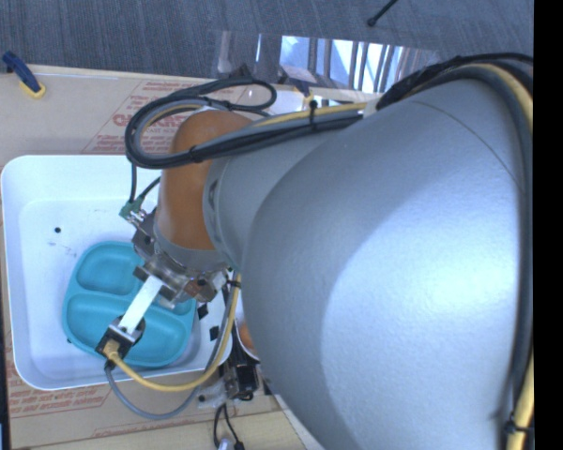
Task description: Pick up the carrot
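Pincer [172,282] hangs over the teal divided tray [89,293] in the left bin [19,251]; open or closed, I cannot tell. A sliver of orange, likely the carrot [244,337], peeks from under the grey arm [385,270], beside the pincer toward the view's right, apart from it.

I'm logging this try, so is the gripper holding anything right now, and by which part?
It cannot be told: the gripper sits over the teal dish in the left bin, and the arm hides its tip.
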### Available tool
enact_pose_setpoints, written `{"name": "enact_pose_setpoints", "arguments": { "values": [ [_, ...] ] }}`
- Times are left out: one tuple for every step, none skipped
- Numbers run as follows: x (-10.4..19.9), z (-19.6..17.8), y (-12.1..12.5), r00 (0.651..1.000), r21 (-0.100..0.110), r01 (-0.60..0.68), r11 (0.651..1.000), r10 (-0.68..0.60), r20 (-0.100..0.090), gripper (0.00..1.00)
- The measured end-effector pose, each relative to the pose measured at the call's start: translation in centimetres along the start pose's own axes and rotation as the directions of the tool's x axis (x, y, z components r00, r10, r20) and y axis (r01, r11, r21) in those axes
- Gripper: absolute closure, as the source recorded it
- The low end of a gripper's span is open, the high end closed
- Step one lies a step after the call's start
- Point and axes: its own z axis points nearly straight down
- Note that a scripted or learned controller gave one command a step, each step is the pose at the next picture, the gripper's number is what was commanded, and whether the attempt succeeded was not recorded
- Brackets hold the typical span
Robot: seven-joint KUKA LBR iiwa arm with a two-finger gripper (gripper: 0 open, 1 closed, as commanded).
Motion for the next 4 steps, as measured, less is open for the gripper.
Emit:
{"name": "enact_pose_setpoints", "arguments": {
  "values": [
    [4.1, -6.6, -4.5, 0.996, -0.013, 0.087, 0.996, -0.087, -0.011, 1.0],
    [3.2, -1.4, -3.5, 0.975, -0.014, 0.223, 0.975, -0.223, -0.003, 1.0],
    [3.3, -2.3, -3.7, 0.973, -0.005, 0.232, 0.973, -0.232, 0.004, 1.0],
    [3.3, -3.2, -3.9, 0.97, 0.005, 0.242, 0.97, -0.242, 0.011, 1.0]
  ]
}}
